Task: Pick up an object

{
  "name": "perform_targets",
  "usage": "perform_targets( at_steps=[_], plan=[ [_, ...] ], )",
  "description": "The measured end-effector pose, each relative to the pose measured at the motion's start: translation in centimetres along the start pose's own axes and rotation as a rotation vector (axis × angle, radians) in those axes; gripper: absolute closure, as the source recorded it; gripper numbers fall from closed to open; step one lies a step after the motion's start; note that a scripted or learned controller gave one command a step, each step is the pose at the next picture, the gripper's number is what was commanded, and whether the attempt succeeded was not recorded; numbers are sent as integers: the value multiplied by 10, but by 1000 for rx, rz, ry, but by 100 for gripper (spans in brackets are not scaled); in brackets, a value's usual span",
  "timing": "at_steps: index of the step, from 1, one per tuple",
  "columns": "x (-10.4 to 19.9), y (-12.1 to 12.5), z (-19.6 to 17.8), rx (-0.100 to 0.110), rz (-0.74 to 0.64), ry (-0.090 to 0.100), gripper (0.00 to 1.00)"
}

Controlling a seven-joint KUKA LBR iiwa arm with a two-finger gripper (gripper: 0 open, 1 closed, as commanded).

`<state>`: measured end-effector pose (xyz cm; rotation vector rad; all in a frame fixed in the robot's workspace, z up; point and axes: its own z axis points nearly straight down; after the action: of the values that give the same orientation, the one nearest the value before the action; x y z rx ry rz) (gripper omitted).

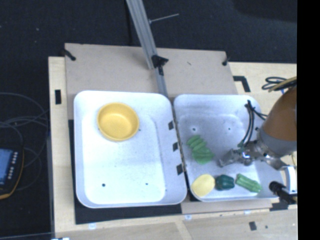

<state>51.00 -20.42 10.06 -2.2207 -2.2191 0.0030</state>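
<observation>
The gripper (226, 160) hangs low over the right bin (210, 106), near that bin's middle and a little toward its front; its metal end is small and blurred here, so whether it is open or closed cannot be told, and nothing can be seen held in it. Behind it the arm (280, 126) comes in from the right, its orange band sitting above the grey wrist, with black cables looping up beside it. Just left of the gripper lies a ribbed light-green object (200, 150), apart from the tool as far as this view lets one judge. Along the front wall of the same bin sit 3 more things in a row: a pale yellow rounded object (203, 184) at the left corner, a dark green object (225, 182) touching or nearly touching it, and a lighter green elongated object (248, 183) to the right, lying at a slant. The left bin (125, 184) (the 2 bins stand edge to edge) holds 1 yellow bowl (118, 121), upright, in its rear left part, well apart from everything else.
</observation>
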Motion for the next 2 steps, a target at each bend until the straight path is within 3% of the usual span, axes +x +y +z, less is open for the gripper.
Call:
perform_targets(
  at_steps=[1,2],
  plan=[
    [0,1,-13,-5,1,0,100],
    [0,7,-56,-7,-1,-1,100]
  ],
)
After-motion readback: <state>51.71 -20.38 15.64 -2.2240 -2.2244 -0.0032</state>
